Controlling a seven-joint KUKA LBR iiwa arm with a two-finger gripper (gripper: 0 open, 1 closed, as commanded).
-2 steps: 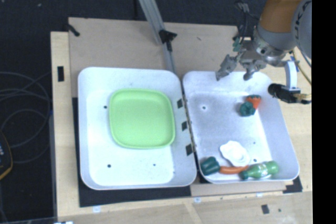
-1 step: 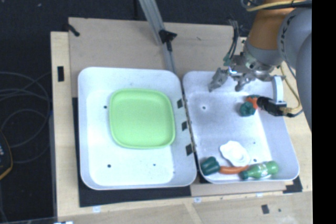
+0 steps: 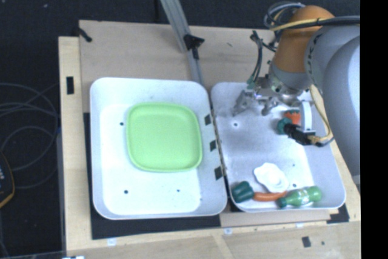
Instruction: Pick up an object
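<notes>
The gripper (image 3: 253, 102) is hovering over the far end of the right bin (image 3: 242, 136), its fingers (image 3: 241, 104) spreading apart and grasping nothing. A white object (image 3: 270, 176), dark green piece (image 3: 242, 191), orange stick (image 3: 268, 196) and green bottle (image 3: 301, 196) are lying clustered at the bin's near edge. A light green plate (image 3: 163, 136) is sitting in the left bin (image 3: 109, 130).

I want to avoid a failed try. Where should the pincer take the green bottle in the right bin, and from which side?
Probably at its middle, from above, pincer closing across the width. The green bottle lies on its side along the right bin's near wall, beside an orange stick, so the ends are crowded.
</notes>
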